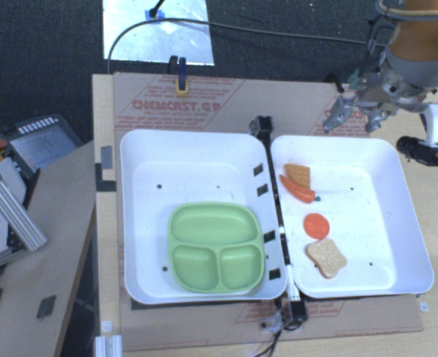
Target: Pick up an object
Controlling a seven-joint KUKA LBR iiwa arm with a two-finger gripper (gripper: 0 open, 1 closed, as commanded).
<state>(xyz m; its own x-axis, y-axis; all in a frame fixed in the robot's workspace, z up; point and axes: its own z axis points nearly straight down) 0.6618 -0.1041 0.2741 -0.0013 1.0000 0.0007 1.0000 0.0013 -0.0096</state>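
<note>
Nearest the camera, the left bin point(140, 155) held a green divided plate point(216, 246), while the right bin point(397, 199) carried my candidate objects along its left side: a slice of toast point(326, 258) at the front, a red disc point(316, 225) just behind it, then an orange-red carrot-like piece point(298, 190) touching a tan wedge point(297, 173). Farther back, above the right bin's rear rim over the brown worktop point(226, 99), my claw point(356, 115) hung with its two fingers spread apart, gripping nothing, well apart from every object.
</note>
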